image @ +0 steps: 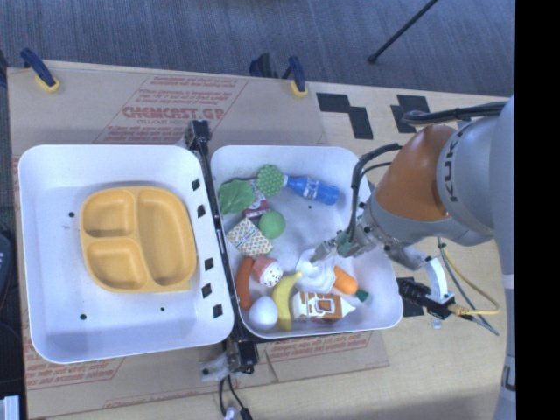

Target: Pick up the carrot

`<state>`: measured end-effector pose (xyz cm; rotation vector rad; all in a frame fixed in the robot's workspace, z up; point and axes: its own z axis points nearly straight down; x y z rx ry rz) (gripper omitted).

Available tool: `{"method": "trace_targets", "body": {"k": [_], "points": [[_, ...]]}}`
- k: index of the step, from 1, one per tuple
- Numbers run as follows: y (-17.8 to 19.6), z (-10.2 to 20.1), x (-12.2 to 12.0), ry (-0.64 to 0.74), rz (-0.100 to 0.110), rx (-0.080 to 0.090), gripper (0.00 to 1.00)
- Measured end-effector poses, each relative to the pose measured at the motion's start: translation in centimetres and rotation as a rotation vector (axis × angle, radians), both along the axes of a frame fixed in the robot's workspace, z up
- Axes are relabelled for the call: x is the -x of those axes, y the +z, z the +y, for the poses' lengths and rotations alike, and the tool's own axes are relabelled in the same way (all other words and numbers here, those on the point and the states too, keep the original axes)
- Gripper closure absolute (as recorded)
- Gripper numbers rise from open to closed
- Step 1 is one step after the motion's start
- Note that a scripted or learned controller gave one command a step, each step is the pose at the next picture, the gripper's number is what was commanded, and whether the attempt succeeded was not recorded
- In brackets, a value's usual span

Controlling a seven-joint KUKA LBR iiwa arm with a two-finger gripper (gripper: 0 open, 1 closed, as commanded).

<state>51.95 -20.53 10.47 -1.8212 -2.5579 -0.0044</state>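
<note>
Our grey arm's two-finger gripper (325,250) hangs low inside the right white bin (374,309).

We see the small orange carrot with a green tip (347,283) lying just below and right of the gripper, beside a yellow banana (284,297) and a small carton (320,307); nothing sits between the fingers, though whether they are spread or pressed together we cannot tell. A yellow divided tray (137,237) fills the left white bin (44,339).

I see bright, even light; the white bins (52,261) glare slightly, shadows stay soft, and small items look a bit blurred.
</note>
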Motion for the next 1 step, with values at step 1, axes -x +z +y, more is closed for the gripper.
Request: {"method": "trace_targets", "body": {"k": [1], "points": [[-0.11, 0.00, 0.09, 0.000, 0.003, 0.000, 0.00]]}}
